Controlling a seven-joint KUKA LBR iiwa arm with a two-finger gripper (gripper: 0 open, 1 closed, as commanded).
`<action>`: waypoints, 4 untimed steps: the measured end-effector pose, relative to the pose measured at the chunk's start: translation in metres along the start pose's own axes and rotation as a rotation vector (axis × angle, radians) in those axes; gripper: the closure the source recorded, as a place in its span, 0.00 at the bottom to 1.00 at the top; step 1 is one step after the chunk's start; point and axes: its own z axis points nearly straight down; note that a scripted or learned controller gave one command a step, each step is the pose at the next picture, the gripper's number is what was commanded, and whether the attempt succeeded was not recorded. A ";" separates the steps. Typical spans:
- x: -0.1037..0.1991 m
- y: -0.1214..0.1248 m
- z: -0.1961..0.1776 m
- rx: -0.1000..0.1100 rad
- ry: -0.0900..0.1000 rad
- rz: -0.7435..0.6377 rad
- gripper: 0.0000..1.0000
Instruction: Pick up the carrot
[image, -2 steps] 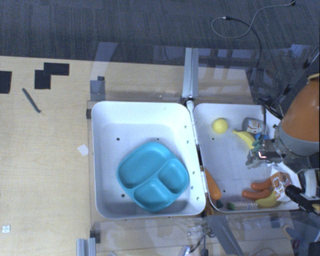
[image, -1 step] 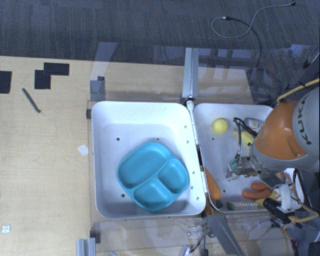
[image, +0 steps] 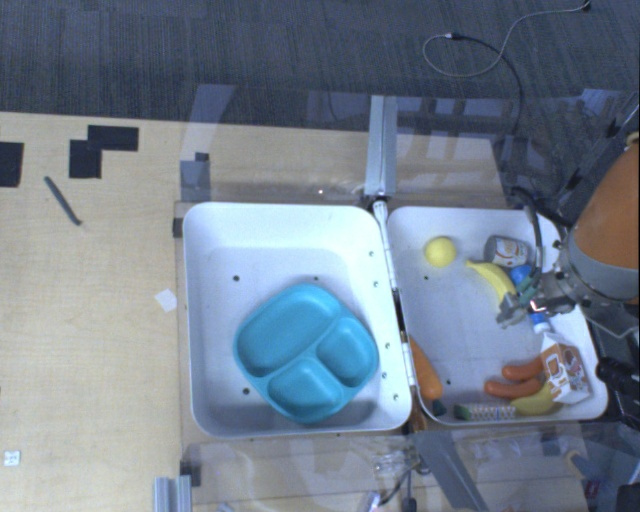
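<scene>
The arm entered from the right, its orange band (image: 612, 215) at the frame edge. The tool (image: 523, 303) hung over the right bin (image: 455, 330), toward its right side, just beside a banana (image: 494, 277) and above a small blue-and-white item (image: 541, 322) whose nature could not be made out. Whether the tool was wide or narrow could not be told; nothing was seen held in it.

The carrot (image: 426, 372) lay at the lower left of the right bin, against the wall next to the divider between the two bins, long axis running roughly up and down the frame. It was well apart from the tool.

Other contents of the right bin: a yellow ball (image: 439, 251) near the upper left; a grey can-like object (image: 505, 248) near the top, beside the banana; a reddish sausage-shaped item (image: 512, 380) and a second yellow piece (image: 535, 402) along the lower edge; a red-and-white packet (image: 564, 368) in the lower right corner.

The left bin (image: 215, 300) held a blue divided plate (image: 306, 352), three compartments, lying flat toward the lower middle.

On the surface (image: 90, 350) to the left were black patches (image: 100, 148) and a thin dark stick (image: 62, 200).
</scene>
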 end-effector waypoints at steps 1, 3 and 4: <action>-0.019 0.003 0.045 0.004 0.003 -0.188 1.00; 0.066 0.015 -0.122 -0.004 0.000 -0.169 1.00; 0.098 0.056 -0.172 -0.002 0.001 -0.262 1.00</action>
